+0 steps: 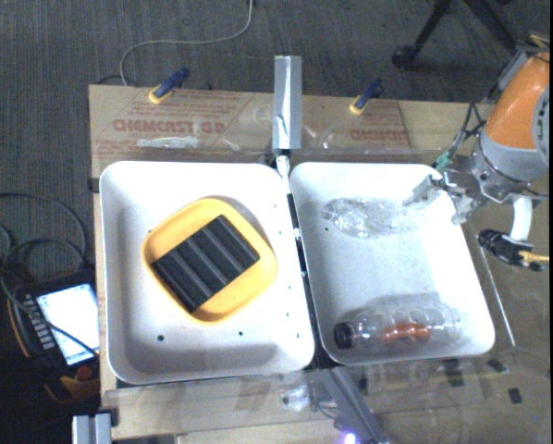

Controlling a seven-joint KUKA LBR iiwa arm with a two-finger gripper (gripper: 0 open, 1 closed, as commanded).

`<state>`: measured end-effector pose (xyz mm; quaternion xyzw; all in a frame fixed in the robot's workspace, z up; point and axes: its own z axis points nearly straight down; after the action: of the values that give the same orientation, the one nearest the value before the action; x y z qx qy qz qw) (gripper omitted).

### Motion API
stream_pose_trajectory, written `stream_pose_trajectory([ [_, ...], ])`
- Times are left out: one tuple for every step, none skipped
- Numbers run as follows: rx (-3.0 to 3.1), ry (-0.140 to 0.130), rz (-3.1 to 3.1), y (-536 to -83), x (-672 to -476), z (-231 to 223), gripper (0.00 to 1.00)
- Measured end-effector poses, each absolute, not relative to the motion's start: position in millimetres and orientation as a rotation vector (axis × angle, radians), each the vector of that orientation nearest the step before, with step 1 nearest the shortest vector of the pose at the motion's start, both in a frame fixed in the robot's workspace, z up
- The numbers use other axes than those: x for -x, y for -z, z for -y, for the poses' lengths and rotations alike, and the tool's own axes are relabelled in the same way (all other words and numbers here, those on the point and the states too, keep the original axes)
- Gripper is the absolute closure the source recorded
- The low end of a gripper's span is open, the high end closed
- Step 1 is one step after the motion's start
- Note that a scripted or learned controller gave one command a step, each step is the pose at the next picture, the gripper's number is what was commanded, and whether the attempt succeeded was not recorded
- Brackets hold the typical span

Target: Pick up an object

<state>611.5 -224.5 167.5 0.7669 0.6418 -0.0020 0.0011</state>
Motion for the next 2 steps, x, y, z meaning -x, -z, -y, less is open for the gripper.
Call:
stream_pose_trajectory([
  [-2.290,-0.002,-2.140,-94,-618.3,149,0.00],
  [-2.317,0.002,-2.122,-108,-635.4,148,0.00],
])
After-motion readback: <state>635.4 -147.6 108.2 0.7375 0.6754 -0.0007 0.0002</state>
